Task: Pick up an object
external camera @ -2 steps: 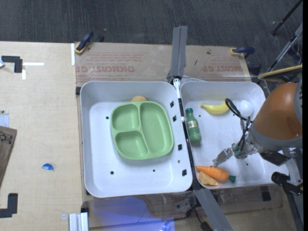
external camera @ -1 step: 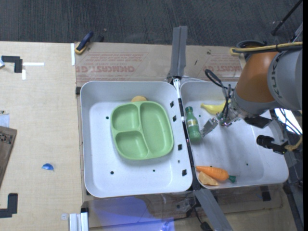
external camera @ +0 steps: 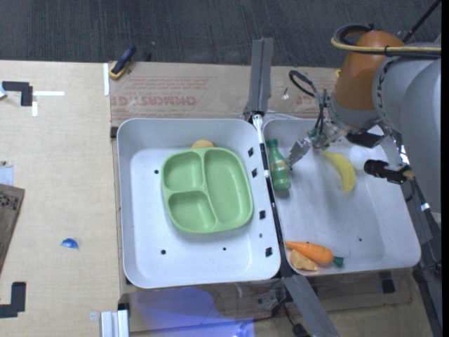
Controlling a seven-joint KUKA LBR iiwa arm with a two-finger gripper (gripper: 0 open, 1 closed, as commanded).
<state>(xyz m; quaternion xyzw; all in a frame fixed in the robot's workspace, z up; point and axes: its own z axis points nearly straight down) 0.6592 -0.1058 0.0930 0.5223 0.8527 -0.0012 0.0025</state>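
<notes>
In the right bin (external camera: 365, 220) a green bottle (external camera: 279, 167) lies along the left wall. A yellow banana (external camera: 342, 169) rests near the back, and an orange carrot (external camera: 313, 251) lies at the front edge beside a pale orange piece (external camera: 302, 260). My gripper (external camera: 300, 150) hangs low over the back of the right bin, between the bottle's top and the banana, tilted toward the bottle. Nothing is visibly held in it. The arm's orange band (external camera: 365, 69) sits above it at the right.
The left bin (external camera: 140, 209) holds a green divided plate (external camera: 208, 188) with a small yellow object (external camera: 202, 144) peeking out behind it. A grey divider post (external camera: 260, 76) stands behind the bins. Cardboard and small tools lie on the bench to the left.
</notes>
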